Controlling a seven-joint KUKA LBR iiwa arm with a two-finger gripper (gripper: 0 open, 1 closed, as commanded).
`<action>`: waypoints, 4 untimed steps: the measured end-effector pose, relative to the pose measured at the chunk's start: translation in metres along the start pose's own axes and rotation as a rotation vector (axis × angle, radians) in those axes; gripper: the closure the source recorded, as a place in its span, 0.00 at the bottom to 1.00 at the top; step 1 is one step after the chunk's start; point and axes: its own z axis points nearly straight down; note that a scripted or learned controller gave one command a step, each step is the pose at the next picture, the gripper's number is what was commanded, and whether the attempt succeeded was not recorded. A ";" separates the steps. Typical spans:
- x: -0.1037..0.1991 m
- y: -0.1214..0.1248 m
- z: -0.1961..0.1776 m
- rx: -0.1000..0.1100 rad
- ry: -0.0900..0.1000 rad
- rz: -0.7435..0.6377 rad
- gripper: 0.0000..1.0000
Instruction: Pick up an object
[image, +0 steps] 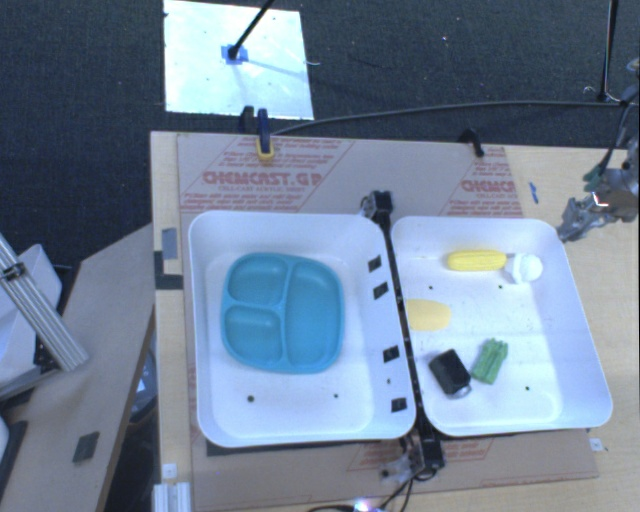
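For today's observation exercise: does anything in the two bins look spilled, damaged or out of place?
Nothing stands out. The blue divided plate lies flat in the left bin. In the right bin, the corn cob, white piece, yellow piece, black object and green object lie loose, none spilled over the rim.

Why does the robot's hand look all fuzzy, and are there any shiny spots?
In the camera view, the gripper at the right edge is small and blurry, so its details are unclear; the white bins look evenly lit with soft shadows; the silvery sheet up top shines brightest.
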 end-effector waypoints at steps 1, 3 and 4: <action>0.059 -0.003 0.010 0.008 0.003 -0.002 1.00; 0.174 -0.011 0.025 0.007 0.004 -0.003 1.00; 0.224 0.003 0.039 0.007 0.004 -0.003 1.00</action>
